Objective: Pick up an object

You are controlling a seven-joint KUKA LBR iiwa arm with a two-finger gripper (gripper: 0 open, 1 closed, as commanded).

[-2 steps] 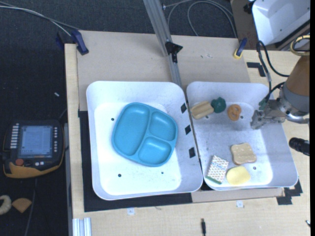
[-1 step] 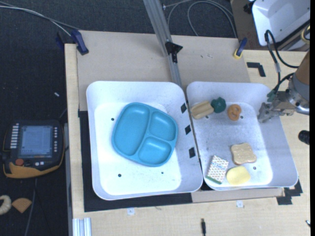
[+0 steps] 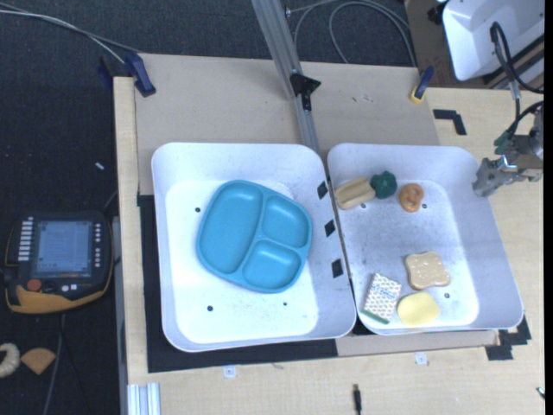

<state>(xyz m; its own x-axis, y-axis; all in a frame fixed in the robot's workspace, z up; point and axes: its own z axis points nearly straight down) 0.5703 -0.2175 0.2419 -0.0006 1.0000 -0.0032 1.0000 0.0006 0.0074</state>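
From above, my gripper point(image 3: 494, 176) hangs at the right bin's point(image 3: 484, 258) outer rim, carrying nothing. I judge this the approach step, with no grasp made. Candidates lie in that bin: a tan roll point(image 3: 353, 192) near the far left corner, long axis running left to right and tilted slightly up toward a green piece point(image 3: 384, 182). Next I must swing in over it and descend, fingers across its short side.
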